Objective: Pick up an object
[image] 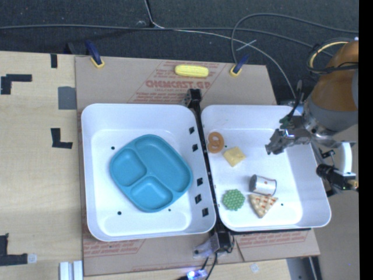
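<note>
The robot's dark hand [278,143] hovers over the upper right part of the right bin [315,214], and whether it is wide or narrow cannot be told. The nearest objects lie to its left and below: a pale yellow cheese-like block [234,156], a small metal can [263,184] on its side, a textured waffle-like wedge [263,204], a bumpy green ball [233,199] and an orange ring [215,142]. The left bin [93,156] holds a smooth blue divided plate [150,172].

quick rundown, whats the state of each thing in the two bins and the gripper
blue tray: flat in left bin, compartments bare
donut: flat, right bin near divider
cheese wedge: loose, just right of the donut
can: tipped on its side
green ball: resting beside the waffle piece
waffle piece: flat, just below the can
gripper: over right bin's right side, holding nothing
</note>
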`<state>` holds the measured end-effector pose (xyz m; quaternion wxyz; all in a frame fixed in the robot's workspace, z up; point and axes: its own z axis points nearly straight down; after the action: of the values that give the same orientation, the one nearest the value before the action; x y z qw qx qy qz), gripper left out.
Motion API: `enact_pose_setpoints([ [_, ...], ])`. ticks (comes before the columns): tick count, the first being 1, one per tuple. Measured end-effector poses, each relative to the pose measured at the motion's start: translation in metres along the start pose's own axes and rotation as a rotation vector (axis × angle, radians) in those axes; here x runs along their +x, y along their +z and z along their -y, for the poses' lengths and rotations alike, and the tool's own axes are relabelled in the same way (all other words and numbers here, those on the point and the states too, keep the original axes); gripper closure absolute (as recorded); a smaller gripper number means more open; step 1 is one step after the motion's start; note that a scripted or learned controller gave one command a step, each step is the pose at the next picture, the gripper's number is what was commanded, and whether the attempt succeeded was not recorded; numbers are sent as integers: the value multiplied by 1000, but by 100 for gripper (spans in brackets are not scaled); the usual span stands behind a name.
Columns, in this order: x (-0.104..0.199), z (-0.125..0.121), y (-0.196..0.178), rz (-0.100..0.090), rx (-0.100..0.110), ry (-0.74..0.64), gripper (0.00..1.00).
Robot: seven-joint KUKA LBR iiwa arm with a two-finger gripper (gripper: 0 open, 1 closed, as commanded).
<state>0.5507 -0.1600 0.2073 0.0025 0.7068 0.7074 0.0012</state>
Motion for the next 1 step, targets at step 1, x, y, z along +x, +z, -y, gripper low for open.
enact_pose_setpoints([
  [1, 0, -1, -23, -2, 4, 0, 100],
])
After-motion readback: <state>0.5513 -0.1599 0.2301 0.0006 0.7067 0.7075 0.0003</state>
